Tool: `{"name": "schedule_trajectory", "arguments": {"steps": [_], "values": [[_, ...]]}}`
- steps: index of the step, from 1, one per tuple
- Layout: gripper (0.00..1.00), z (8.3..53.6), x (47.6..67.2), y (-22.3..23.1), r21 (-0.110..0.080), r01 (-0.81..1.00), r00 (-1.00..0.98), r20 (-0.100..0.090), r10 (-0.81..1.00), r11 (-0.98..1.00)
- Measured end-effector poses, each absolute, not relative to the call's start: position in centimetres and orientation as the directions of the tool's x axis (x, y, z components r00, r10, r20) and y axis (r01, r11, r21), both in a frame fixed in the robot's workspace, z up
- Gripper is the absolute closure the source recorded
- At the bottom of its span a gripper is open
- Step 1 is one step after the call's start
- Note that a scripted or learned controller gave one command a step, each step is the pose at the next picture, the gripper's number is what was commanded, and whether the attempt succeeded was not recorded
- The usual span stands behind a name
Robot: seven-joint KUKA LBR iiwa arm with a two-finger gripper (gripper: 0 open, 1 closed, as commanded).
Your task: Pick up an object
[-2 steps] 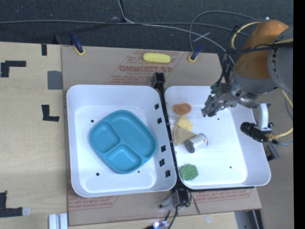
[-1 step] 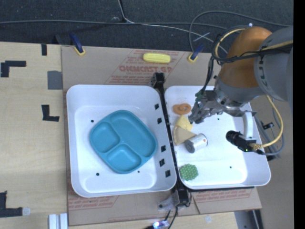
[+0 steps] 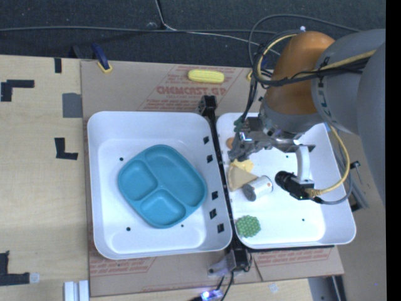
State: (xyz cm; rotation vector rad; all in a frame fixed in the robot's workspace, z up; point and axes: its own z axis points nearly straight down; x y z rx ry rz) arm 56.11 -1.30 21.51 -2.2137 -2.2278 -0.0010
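Observation:
My gripper [image 3: 243, 144] hangs over the left part of the right bin [image 3: 326, 227], just above a pale yellow wedge-shaped object [image 3: 239, 174]. A small grey and white cylinder [image 3: 257, 187] lies right of that wedge. A green bumpy ball [image 3: 248, 226] rests near the bin's front. A small orange-brown piece [image 3: 230, 142] peeks out at the bin's left wall beside the gripper. The arm's bulk hides much of the bin's back.
The left bin [image 3: 106, 231] holds a blue divided plate [image 3: 161, 185]. A yellow banana-like object [image 3: 205, 76] lies on the cardboard behind the bins. A black divider [image 3: 217, 168] runs between the bins. Cables loop around the arm's wrist [image 3: 294, 74].

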Motion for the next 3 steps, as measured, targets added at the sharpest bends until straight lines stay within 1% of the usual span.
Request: {"name": "schedule_trajectory", "arguments": {"steps": [1, 2, 3], "values": [[1.00, 22.4, 54.0, 3.9, -0.003, 1.000, -0.007, 0.001, 1.000, 0.007], [1.00, 21.7, 52.2, 8.5, -0.004, 1.000, -0.004, 0.000, 1.000, 0.004], [0.00, 21.7, 52.3, 8.4, -0.003, 1.000, -0.002, -0.001, 1.000, 0.002]]}}
